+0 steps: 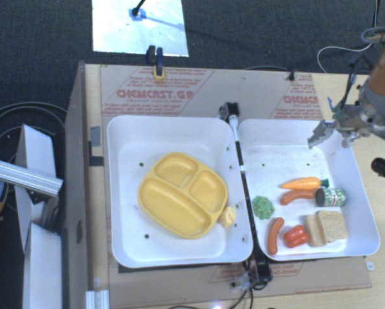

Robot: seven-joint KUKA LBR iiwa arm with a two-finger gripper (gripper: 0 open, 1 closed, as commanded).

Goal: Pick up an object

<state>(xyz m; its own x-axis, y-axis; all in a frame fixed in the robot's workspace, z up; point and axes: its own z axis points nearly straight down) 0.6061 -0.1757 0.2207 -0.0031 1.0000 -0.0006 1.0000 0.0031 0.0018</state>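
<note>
Fixed overhead cam, slanted down, both bins (179,124)

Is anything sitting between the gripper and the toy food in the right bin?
Nothing visible does. The gripper hangs over bare floor near the right bin's far right corner. The carrot is the nearest piece, with bare floor between them; the other food lies beyond it.

Red print on the clear sheet (179,85) lying under both bins reads "CHEMCAST G.P" at upper centre of the frame, with a smaller line beneath it too blurred to read. The same mark repeats at upper right, apparently inverted. The small can (331,197) carries an illegible label.
</note>
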